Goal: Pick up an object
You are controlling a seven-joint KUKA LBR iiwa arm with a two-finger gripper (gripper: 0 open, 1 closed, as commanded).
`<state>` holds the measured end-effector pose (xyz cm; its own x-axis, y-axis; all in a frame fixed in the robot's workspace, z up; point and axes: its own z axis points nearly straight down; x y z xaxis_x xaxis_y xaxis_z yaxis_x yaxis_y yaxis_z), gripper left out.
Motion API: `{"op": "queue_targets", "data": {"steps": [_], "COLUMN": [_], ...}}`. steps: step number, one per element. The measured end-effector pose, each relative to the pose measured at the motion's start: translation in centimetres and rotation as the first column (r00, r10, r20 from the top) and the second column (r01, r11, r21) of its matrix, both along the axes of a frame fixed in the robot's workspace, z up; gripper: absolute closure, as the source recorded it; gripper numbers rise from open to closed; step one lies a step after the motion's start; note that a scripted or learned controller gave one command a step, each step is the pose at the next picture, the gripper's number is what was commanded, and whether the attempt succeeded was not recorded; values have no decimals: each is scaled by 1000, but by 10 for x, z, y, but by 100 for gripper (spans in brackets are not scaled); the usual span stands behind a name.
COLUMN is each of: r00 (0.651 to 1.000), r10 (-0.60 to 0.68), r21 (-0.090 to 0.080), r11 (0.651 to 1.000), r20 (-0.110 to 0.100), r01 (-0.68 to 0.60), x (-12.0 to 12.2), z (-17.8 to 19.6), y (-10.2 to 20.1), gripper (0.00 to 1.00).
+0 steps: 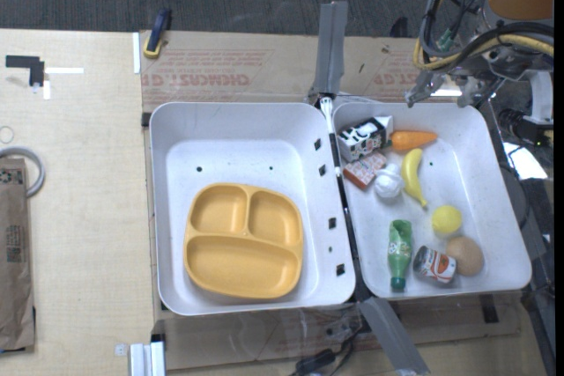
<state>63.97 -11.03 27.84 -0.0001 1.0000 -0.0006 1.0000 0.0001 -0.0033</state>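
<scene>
The right bin [493, 154] holds several objects: a cow-patterned box [364, 136], an orange carrot [412, 138], a yellow banana [412, 176], a white ball [388, 184], a red-brown packet [362, 173], a green bottle [399, 253], a lemon [447, 219], a small can [434, 265] and a brown egg-shaped thing [466, 255]. My gripper [446, 90] hangs over the far edge of this bin, above and right of the carrot, touching none of the objects. Cables and the wrist hide much of it.
The left bin [176, 189] contains a yellow divided plate [244, 239]. A grey divider post [330, 48] rises between the bins at the back. A brown bag [13, 251] lies at the far left of the bench.
</scene>
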Motion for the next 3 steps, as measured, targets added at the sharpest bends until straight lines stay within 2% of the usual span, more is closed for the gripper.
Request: {"op": "queue_targets", "data": {"steps": [1, 2, 3], "r00": [999, 1000, 997], "r10": [-52, 12, 71], "r21": [-1, 0, 0], "r11": [999, 1000, 997], "r20": [0, -1, 2], "r01": [52, -12, -71], "x": [-17, -81, -67], "z": [-92, -135, -188], "y": [-30, -60, -68], "gripper": [0, 0, 0]}}
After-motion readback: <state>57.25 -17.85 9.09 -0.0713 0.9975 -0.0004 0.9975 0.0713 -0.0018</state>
